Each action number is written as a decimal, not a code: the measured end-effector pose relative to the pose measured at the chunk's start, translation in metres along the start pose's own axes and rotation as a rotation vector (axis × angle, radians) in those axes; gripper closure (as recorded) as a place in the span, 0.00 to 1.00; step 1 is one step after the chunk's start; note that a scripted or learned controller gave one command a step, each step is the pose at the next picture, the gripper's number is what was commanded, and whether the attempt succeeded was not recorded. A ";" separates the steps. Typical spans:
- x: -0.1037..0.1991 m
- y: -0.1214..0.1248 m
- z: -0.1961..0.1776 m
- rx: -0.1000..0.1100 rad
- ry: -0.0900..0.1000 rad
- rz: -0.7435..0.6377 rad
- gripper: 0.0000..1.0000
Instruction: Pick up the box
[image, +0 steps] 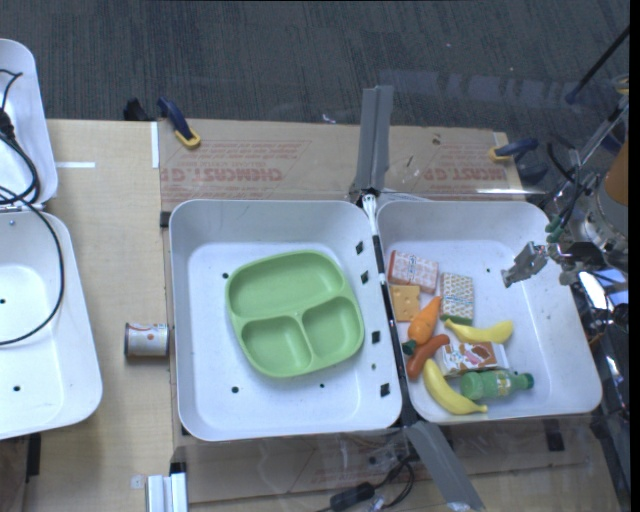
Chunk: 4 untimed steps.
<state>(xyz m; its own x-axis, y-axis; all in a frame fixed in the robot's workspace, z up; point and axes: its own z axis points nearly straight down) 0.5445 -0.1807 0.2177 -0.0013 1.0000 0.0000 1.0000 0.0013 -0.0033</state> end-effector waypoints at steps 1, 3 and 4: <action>0.024 0.038 0.121 -0.012 -0.002 0.149 0.00; 0.075 0.071 0.127 -0.001 -0.001 0.348 0.00; 0.003 0.034 0.126 -0.001 -0.001 0.338 0.00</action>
<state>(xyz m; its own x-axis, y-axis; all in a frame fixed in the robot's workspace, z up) 0.5777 -0.1779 0.0917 0.3305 0.9438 -0.0015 0.9438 -0.3305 -0.0021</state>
